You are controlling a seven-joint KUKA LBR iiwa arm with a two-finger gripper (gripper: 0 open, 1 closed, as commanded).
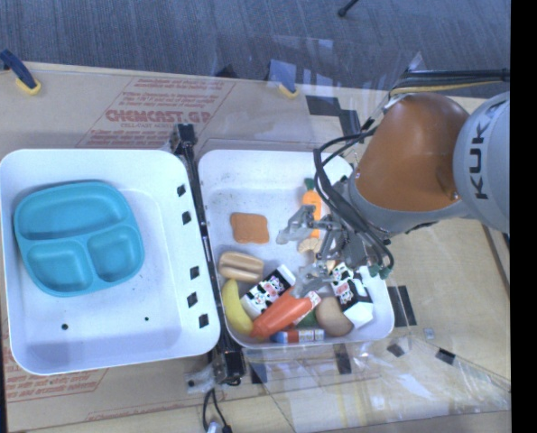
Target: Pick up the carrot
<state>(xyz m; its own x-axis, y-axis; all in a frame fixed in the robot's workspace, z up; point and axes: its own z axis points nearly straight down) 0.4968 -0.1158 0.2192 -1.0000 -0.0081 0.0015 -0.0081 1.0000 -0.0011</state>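
Arm (pixel 430 165) cut off at right edge, hides right bin (pixel 216 242) far-right corner. Small orange item (pixel 311 198) half hidden behind gripper (pixel 327 246). Carrot (pixel 282 316) green end under clutter.

On my feed the arm (pixel 485 165) is a light grey casing with dark "KU" lettering, then a broad glossy orange band (pixel 412 156). Black cables (pixel 333 152) loop off the wrist toward a silvery metal gripper (pixel 327 242).
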